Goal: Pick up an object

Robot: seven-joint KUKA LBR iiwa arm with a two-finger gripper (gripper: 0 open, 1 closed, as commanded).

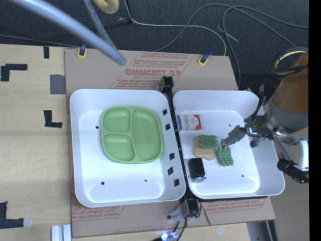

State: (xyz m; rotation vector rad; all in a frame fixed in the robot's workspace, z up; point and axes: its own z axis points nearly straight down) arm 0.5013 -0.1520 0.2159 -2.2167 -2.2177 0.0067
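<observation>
The right bin [251, 185] holds several small objects near its left side. A small white packet with red and blue print [190, 121] lies at the back. A tan block with a green top [205, 147] sits in the middle. A green ridged piece [225, 156] lies just right of it, and a black block [196, 168] lies at the front left. My gripper [230, 137] reaches in from the right, its dark tips just above the green ridged piece. I see nothing held between them.
The left bin [85, 185] holds a green divided plate [132, 134]. The grey arm with its orange band [293, 92] stands over the right bin's right rim. Black clips [173, 157] mark the seam between the bins. Cables cross the dark floor behind.
</observation>
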